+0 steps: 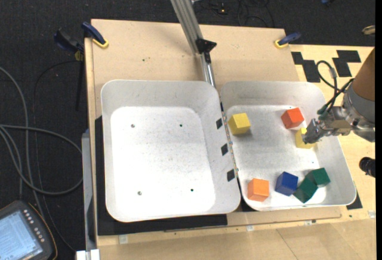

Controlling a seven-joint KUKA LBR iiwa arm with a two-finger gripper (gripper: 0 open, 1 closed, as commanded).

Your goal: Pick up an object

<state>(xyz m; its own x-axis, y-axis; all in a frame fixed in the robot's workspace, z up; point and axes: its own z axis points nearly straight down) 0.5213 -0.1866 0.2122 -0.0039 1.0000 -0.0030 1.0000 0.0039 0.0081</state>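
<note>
The arm enters from the right of the camera view and brings the end effector (314, 132) down inside the right bin (271, 93), near that bin's right wall. Directly under the end effector sits a small yellow block (303, 141), partly covered by it; the block seems to lie at or between the fingertips, but the slant of the view makes it hard to be sure, and whether the fingers are spread or closed cannot be told here. Just beyond that block, toward the far rim of the right bin, is a red-orange block (292, 118), close to the end effector but apart from it. A larger yellow cube (239, 123) rests toward the right bin's left wall, well apart from the end effector. Along the near rim of the right bin lie an orange cube (258, 189), then a blue cube (287, 183) just beside it, and then two dark green blocks (313, 183) that touch each other and crowd the blue cube's right side. The left bin (158, 148) adjoins the right bin's left wall, both on the pale wooden surface (155, 50), and a slanted metal bar (182, 5) crosses the surface beyond the right bin's far left corner.
</note>
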